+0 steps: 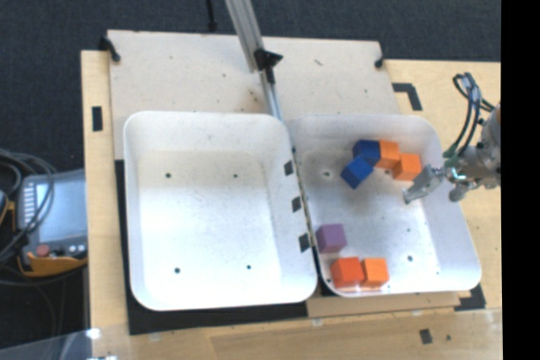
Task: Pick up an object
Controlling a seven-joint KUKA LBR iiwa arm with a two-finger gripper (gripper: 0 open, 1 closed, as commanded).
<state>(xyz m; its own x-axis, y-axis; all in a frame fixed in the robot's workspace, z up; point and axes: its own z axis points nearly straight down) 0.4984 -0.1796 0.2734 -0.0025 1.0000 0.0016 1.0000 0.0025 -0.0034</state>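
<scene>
Here the right bin (439,261) holds blue (361,163), orange (359,271) and purple blocks (331,237).

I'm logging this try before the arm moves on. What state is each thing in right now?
gripper: over the right bin's right edge, holding nothing
blue blocks: two, touching, loose
orange blocks: two beside the blue
purple block: alone by the divider
orange pair: side by side at the near wall
left bin: unoccupied
</scene>
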